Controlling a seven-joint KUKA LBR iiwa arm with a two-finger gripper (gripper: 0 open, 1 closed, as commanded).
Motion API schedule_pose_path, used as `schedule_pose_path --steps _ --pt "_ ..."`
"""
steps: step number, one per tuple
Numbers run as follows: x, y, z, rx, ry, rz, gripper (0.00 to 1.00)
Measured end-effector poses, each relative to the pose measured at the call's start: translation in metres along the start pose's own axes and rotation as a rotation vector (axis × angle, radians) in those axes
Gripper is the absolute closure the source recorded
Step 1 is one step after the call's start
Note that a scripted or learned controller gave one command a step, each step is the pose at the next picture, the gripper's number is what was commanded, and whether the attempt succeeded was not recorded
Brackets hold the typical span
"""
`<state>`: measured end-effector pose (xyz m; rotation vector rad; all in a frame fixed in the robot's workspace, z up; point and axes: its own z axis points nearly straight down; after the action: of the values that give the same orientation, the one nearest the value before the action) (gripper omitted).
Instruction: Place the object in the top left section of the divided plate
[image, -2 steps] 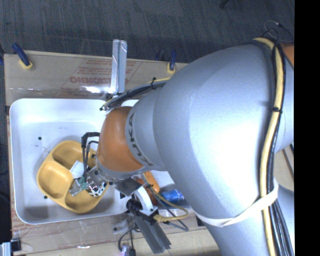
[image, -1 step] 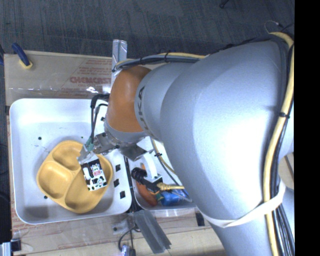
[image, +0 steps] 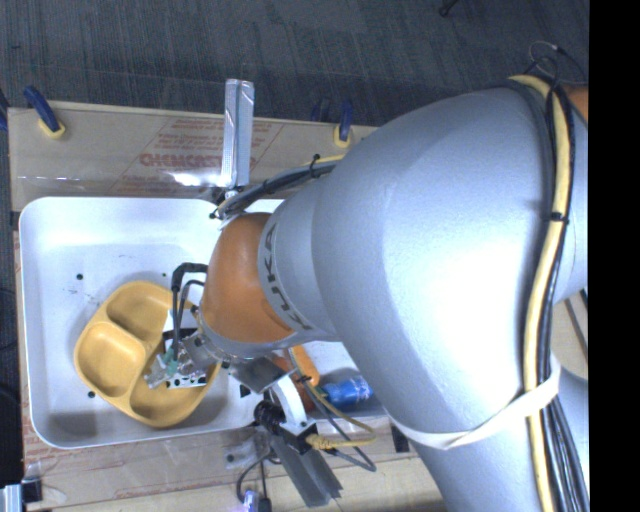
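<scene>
A yellow divided plate (image: 112, 352) lies in the left white bin (image: 60, 250), toward its front. My gripper (image: 180, 370) hangs low over the plate's right side, where the near compartment meets the upper one. The orange wrist band (image: 240, 290) sits directly above it. A small greenish-white bit shows at the gripper's tip, and whether it is a held object is unclear. The grey arm hides the plate's right rim and most of the right bin.
A blue object (image: 348, 390) and an orange piece (image: 306, 366) lie just right of the plate, under the arm. A metal post (image: 238, 130) stands behind the left bin. Blue clamps (image: 44, 110) hold the cardboard backing. Cables (image: 300, 450) trail at the front edge.
</scene>
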<state>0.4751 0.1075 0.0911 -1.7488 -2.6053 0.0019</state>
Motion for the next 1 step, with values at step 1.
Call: schedule_pose_path --steps 1 --pt "-0.0005 -0.0002 -0.0093 0.003 0.0 -0.002 1.0"
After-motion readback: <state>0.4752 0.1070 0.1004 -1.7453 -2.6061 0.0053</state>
